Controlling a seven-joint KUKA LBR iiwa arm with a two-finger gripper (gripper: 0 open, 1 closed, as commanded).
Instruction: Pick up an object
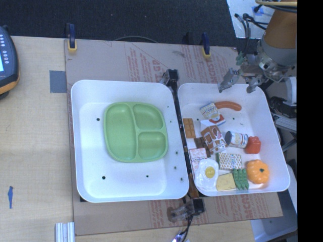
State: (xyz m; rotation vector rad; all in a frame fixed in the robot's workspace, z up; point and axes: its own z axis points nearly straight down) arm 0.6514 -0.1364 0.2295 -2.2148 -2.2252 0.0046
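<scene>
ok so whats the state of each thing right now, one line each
gripper: fingers open, holding nothing, above the right bin's far edge
green plate: flat in the left bin
can: lying on its side
sausage: lying flat
orange pumpkin: upright, near corner
right bin: holds the toy food

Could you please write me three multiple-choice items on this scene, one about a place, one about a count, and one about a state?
1. Where does the green divided plate lie?
A. In the left bin
B. In the right bin
C. On the bare bench

2. How many compartments does the plate have?
A. Two
B. Three
C. Five

3. What is the state of the gripper?
A. Shut on the orange pumpkin
B. Open, above the right bin's far edge
C. Resting on the plate

Answers:
1. A, the plate sits in the middle of the left bin.
2. B, one long section and two smaller ones show.
3. B, the jaws stand apart with nothing between them, above the bin's rim near the sausage.
</scene>
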